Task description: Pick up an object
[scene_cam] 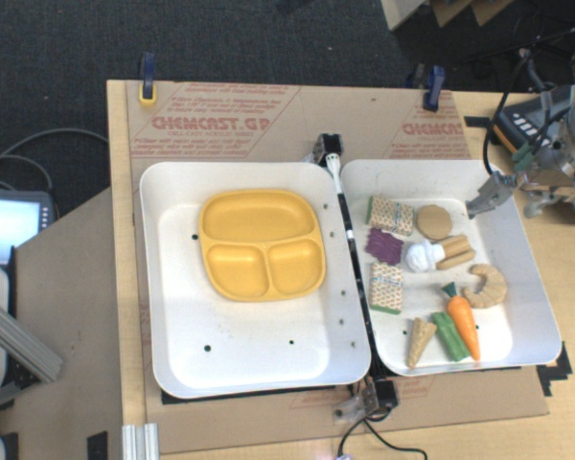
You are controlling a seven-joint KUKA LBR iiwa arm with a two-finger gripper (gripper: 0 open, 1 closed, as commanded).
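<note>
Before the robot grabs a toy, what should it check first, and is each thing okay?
1. Toys within the right bin: ok. The carrot, cookie, croissant and purple piece all lie inside it.
2. Gripper over a toy: not ok. It sits at the bin's upper right edge, beside the cookie, not above it.
3. Fingers ready to grab: cannot tell.
4. Room around the toy: not ok for the carrot, which touches the green piece; ok for the cookie, which has space on its upper side.
5. Yellow tray out of the way: ok. It lies in the left bin.
</note>
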